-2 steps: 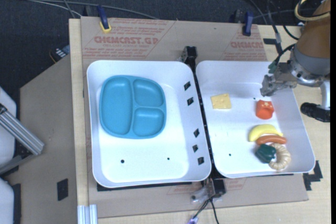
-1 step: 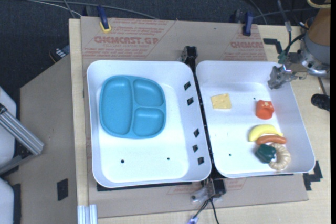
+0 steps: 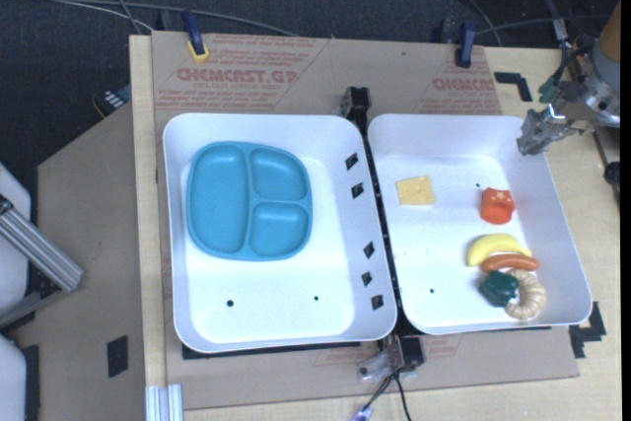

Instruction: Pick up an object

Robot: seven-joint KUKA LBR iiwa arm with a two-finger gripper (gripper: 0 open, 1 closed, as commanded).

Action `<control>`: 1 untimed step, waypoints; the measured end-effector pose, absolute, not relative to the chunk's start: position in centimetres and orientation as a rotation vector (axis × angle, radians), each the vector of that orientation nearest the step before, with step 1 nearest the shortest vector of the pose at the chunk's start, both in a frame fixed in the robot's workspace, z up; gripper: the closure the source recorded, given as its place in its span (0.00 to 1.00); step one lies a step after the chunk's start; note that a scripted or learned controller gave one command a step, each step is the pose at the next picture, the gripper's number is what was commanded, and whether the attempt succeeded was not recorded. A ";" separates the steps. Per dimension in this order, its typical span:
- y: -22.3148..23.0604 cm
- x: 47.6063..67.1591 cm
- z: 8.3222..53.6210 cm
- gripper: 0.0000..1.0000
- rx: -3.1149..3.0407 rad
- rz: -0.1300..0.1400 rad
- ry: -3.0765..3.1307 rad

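Camera view: the claw point(image 3: 537, 135) is seen poised at the far right corner of the right bin point(image 3: 449, 131), with nothing picked up yet.

Whether the claw is wide or narrow cannot be told, since it is small and blurred at the bin's rim. A yellow cheese wedge point(image 3: 415, 191) lies alone near the middle of the right bin, and a red piece point(image 3: 498, 204) sits apart toward the bin's right wall. A banana point(image 3: 490, 246), a hot dog point(image 3: 510, 262), a green item point(image 3: 499, 288) and a beige ring point(image 3: 527, 299) are crowded together at the near right corner. A clean grasp is best sought on an isolated target; the red piece, nearest the claw, is judged the safest choice. The clustered items are better avoided, as neighbours could be nudged. A blue divided plate point(image 3: 248, 200) rests in the left bin point(image 3: 197, 311) on the desk point(image 3: 148, 212).
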State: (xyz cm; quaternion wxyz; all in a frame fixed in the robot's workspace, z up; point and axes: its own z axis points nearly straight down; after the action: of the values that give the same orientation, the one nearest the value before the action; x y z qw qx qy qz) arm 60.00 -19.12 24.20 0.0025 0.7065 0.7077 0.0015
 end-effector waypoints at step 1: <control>-19.1 60.1 27.6 1.00 2.217 0.003 2.221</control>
State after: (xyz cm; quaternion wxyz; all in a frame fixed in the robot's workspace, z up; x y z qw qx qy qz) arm 60.08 -19.12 27.64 0.0017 0.7066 0.7076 0.0011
